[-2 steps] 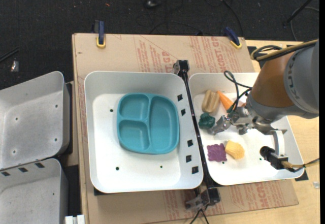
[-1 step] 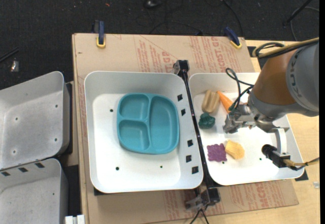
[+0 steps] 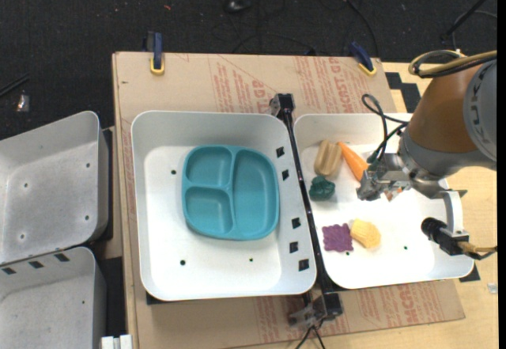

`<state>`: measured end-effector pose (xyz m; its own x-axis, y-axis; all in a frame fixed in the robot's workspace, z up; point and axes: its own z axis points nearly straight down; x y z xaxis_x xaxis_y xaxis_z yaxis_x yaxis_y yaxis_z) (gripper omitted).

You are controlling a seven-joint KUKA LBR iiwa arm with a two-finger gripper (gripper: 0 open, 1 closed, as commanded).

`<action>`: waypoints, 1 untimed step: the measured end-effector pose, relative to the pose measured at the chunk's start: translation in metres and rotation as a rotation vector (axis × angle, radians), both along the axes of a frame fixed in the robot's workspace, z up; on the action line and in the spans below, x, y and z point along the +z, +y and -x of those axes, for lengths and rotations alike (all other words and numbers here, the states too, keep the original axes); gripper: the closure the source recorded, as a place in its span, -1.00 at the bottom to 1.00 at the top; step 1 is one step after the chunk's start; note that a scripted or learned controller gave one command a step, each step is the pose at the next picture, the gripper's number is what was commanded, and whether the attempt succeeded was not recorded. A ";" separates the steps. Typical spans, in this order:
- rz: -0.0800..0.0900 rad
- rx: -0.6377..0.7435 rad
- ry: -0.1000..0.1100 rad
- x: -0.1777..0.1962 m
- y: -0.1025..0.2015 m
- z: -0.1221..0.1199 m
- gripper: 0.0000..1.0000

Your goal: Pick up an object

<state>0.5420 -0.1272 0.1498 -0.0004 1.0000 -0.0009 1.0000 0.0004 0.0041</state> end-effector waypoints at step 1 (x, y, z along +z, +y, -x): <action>0.000 0.003 -0.002 0.052 0.008 -0.008 1.00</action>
